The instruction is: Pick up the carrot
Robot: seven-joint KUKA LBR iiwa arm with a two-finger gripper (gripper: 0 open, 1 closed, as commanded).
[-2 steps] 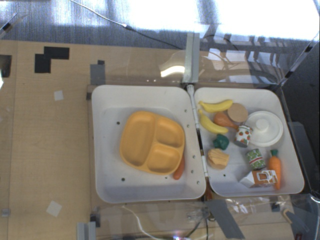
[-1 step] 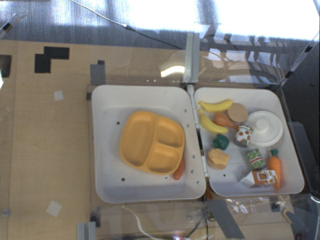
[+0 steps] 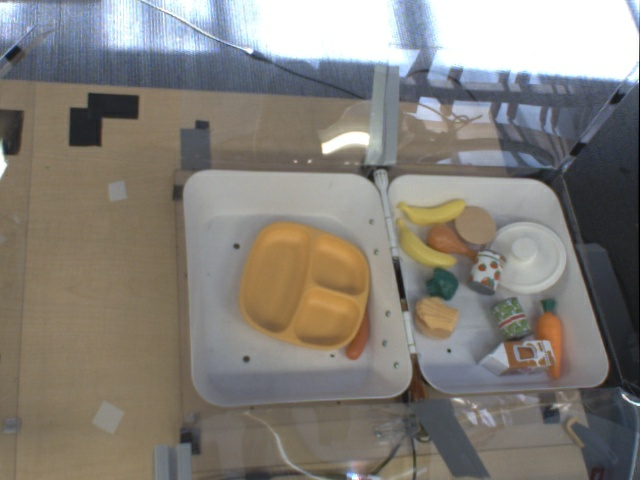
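Nothing is done yet: the carrot (image 3: 550, 338) is left lying beside the small carton (image 3: 527, 355); the pincer's state cannot be told

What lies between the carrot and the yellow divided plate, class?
In the camera view, between the carrot and the yellow divided plate lie a small green-labelled can, a tan piece of toy food and the bins' shared rims.

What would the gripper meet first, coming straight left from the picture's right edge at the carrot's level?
Likely the right bin's rim, then the carrot; its height is unclear from this view.
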